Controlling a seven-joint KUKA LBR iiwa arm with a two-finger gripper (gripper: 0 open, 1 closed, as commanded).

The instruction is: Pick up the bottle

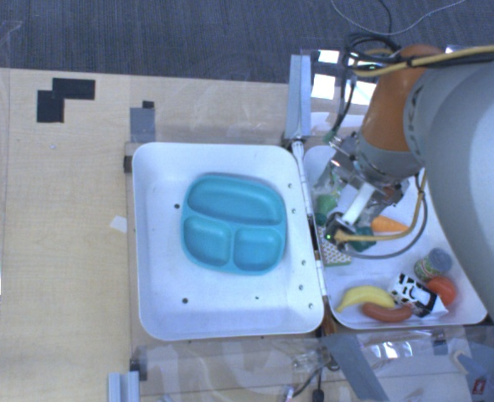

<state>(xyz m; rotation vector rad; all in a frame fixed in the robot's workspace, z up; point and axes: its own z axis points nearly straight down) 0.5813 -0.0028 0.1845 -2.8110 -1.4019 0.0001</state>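
Your bottle [324,201] shows as a small green, partly see-through shape in the right bin [473,312], close to that bin's left wall and tucked under the wrist. Most of it is hidden, so you cannot make out its cap or how it lies. The gripper [346,218] sits low over that same spot, and you cannot tell whether it is released or clenched, nor whether it grips anything. Nearer you in that bin lie a banana [364,296] and a red sausage [387,311], touching. The left bin [159,308] holds a blue divided plate [233,223]. Both bins rest on a pale wooden bench [54,249] marked with black tape [63,97], with grey carpet [172,23] beyond.
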